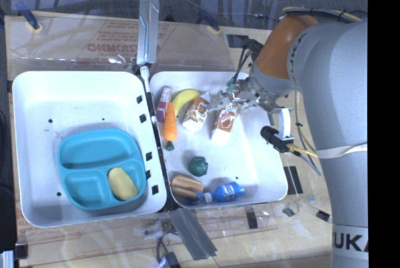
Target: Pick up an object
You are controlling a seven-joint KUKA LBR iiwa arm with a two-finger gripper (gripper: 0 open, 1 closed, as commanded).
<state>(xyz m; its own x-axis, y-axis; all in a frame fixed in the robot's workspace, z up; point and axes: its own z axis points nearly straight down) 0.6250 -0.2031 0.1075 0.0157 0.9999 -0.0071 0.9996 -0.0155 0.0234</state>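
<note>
The grey arm [337, 104] with its orange band [279, 48] rises closest to the camera, reaching in from the right, and it carries the tool [234, 95] down over the upper part of the right bin [265, 188]. Whether the tool is spread or pressed together cannot be told; it is too small and cluttered to read.

Just below the tool, and seemingly touching it, stands a small carton [224, 123] with brown and white print. A second carton [195, 114] of the same kind lies just beyond the first, farther from the arm. Next past that is a yellow banana [184, 100], then an orange carrot [169, 123] lying along the bin's far wall, with a slim pink-topped item [164, 101] beside it.

Lower in the same bin, well apart from the tool, sits a dark green lump [199, 165]. Near the bin's bottom edge lie a tan, bread-like piece [186, 185] and a blue bottle [226, 192], close together.

The left bin [37, 98], farthest from the tool, holds a blue compartment tray [94, 154] with a yellow, lemon-like object [123, 183] in its lower right compartment. Both bins rest on the desk [94, 42].
</note>
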